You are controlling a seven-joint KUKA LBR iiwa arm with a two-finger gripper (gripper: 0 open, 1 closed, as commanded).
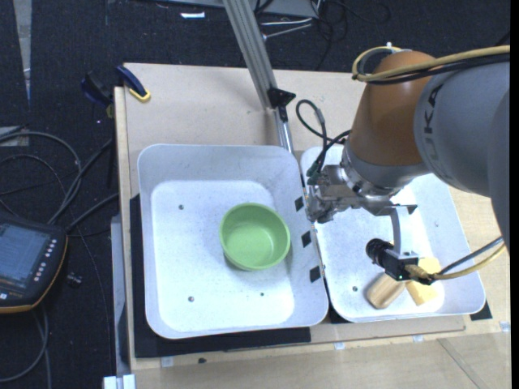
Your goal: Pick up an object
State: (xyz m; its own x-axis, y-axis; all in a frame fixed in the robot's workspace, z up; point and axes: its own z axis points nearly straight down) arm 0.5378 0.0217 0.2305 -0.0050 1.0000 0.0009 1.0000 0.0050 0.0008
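Your tool [323, 205] hung at right bin's [349, 254] inner edge; wooden block [383, 292] lay toward view's lower right, apart. Tool's grip state: you couldn't tell

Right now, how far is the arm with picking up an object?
Done: nothing that I can see. The round green plastic bowl sits in the left white bin, and the tan wooden block lies in the right white bin. In hand: the gripper hangs near the right bin's left wall, apart from both objects. Left: reach one, grasp it and lift it.
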